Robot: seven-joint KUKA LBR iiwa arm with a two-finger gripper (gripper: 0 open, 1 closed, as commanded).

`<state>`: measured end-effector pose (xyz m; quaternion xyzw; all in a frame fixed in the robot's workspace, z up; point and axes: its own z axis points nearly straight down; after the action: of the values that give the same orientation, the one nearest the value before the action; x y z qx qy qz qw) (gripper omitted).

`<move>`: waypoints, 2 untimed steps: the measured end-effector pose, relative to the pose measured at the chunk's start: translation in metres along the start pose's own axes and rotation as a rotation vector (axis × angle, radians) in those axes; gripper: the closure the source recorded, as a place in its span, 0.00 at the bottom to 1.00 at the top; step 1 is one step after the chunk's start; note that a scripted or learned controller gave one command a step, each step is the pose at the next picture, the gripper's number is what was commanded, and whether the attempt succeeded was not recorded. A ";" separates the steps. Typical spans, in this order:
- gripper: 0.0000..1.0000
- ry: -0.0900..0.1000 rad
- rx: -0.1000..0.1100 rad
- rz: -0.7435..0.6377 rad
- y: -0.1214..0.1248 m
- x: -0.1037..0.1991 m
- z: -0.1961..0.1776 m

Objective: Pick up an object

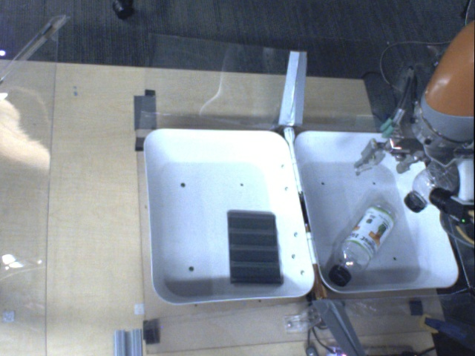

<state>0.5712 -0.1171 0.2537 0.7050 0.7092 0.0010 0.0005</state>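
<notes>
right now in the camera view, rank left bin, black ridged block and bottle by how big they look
1. left bin
2. black ridged block
3. bottle, which looks smaller than the block, though its tilt makes that less sure.

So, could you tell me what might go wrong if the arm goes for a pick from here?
1. The bottle lies on its side at a slant in the right bin; being round, it may roll or slip out of a pinch.
2. Its dark cap end sits close to the bin's front wall, leaving little room there.
3. The ribbed black block in the left bin lies flat and wide, so the gripper may fail to span it.
</notes>
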 end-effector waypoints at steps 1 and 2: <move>0.00 -0.004 -0.012 0.043 -0.029 -0.051 0.164; 0.00 -0.002 -0.009 -0.068 -0.004 -0.073 0.165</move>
<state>0.5679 -0.1902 0.0889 0.6804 0.7328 0.0034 0.0047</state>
